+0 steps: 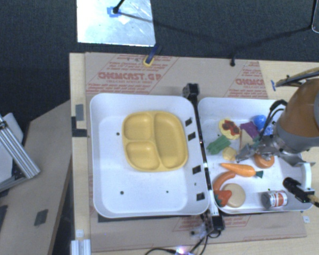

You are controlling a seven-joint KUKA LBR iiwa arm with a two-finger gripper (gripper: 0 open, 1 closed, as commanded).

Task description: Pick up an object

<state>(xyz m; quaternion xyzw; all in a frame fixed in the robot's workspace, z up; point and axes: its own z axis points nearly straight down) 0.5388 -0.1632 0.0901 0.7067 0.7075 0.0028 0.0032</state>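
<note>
The right bin [295,209] holds several toy foods. Among them are an orange carrot [239,169], a green piece [219,144], a yellow disc with red on it [229,127], a purple piece [250,128] and a blue ball [259,121]. My gripper [251,152] hangs low over the middle of this bin. It is just above the carrot, beside a small yellow piece [229,154] and an orange round piece [265,161]. I see nothing clearly held in it.
A yellow divided plate [153,141] lies in the left bin [106,190]. Near the right bin's front edge are a curved orange piece [220,180], a tan round piece [235,194] and a small can [275,199]. A black-clipped divider [199,147] separates the bins.
</note>
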